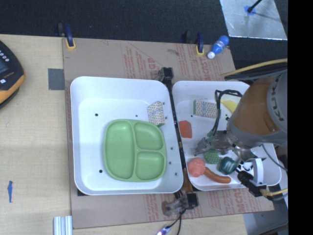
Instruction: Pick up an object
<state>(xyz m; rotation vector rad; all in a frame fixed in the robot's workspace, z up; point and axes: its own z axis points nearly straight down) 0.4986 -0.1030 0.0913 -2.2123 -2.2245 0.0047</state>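
Gripper (211,145) hangs low in the right bin (188,91); I cannot tell its state. Crowding it: green block (212,156), pink ball (196,167), sausage (217,176).

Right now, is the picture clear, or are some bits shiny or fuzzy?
In the camera view, light is even and soft; the left bin looks very bright white, with a faint shadow along its inner walls; the green plate is sharp enough to show three compartments; small things in the right bin near the gripper look a little fuzzy.
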